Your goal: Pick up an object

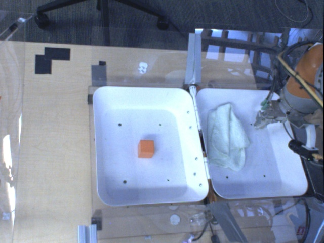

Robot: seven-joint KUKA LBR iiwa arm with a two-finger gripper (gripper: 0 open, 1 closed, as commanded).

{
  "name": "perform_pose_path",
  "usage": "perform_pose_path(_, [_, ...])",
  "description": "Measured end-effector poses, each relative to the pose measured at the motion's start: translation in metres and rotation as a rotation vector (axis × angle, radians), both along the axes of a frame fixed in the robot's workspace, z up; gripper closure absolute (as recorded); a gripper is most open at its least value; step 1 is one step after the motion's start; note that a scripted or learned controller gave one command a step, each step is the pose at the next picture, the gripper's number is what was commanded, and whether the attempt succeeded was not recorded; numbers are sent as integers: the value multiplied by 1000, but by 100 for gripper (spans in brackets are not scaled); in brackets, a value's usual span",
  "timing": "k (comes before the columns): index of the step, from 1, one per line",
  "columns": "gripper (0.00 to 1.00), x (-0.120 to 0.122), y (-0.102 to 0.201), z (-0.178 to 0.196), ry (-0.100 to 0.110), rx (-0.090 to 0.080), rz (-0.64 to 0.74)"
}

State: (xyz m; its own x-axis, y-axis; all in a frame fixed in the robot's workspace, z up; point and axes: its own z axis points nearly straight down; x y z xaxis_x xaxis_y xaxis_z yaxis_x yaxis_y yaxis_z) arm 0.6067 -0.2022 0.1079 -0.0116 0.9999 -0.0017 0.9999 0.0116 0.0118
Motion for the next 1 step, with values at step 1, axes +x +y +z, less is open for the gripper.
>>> perform_pose_path(1, [100,-9,32,-18,0,-4,102])
